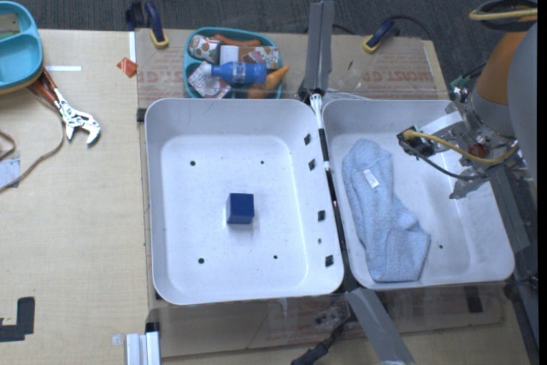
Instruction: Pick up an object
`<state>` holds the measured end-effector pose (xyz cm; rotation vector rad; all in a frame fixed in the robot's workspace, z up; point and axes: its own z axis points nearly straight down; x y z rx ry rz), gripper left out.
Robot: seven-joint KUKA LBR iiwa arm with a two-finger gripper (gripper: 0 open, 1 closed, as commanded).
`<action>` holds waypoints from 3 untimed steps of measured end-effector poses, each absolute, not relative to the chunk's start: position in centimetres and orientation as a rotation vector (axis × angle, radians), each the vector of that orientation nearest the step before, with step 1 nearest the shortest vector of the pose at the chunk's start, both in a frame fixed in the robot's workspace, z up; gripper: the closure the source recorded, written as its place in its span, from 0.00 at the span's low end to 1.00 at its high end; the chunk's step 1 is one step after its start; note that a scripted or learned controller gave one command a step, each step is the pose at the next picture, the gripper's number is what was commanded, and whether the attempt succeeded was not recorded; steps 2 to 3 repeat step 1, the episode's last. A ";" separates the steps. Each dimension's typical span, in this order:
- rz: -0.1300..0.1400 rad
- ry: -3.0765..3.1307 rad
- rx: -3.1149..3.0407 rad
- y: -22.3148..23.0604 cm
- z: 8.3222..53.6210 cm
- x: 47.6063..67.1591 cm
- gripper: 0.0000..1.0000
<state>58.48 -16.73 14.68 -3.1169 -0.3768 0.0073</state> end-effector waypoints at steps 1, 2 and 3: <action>0.002 -0.321 -3.125 -20.3 19.6 62.0 0.00; 0.002 -0.321 -3.125 -20.3 19.6 62.0 0.00; 0.002 -0.321 -3.125 -20.3 19.6 62.0 0.00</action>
